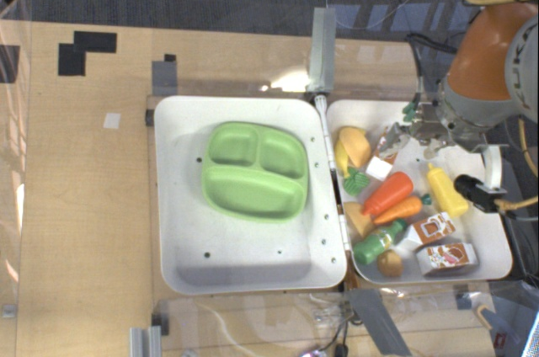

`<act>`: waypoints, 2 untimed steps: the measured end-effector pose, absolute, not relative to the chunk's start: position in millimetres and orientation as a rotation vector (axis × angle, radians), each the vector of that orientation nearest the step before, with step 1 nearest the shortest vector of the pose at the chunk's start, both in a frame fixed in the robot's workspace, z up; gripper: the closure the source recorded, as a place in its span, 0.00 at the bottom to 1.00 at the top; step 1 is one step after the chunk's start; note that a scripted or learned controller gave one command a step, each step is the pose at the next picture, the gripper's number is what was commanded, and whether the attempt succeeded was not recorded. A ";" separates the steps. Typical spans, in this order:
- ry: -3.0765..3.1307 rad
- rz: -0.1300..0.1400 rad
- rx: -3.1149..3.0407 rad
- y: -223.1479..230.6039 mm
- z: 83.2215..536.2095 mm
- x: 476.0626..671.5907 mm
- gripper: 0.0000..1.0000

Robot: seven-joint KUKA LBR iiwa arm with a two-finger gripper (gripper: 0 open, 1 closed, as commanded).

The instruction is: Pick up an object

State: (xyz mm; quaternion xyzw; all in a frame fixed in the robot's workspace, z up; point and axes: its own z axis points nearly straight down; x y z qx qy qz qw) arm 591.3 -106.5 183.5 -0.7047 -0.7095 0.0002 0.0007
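Gripper [402, 135]: over right bin [504, 263], top end; finger state can't tell.
Nearest toys: white block [379, 168], red pepper [389, 191], just below-left of it.
Left bin [177, 254]: green tray [254, 170].

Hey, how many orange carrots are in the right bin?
2. One carrot lies at the middle of the right bin, the second carrot just below, against it. Others could be hidden under the pile.
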 end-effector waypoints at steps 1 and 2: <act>-2.396 -0.013 -2.047 -112.2 88.8 537.1 0.00; -2.315 -0.015 -2.139 -155.8 88.4 566.3 0.00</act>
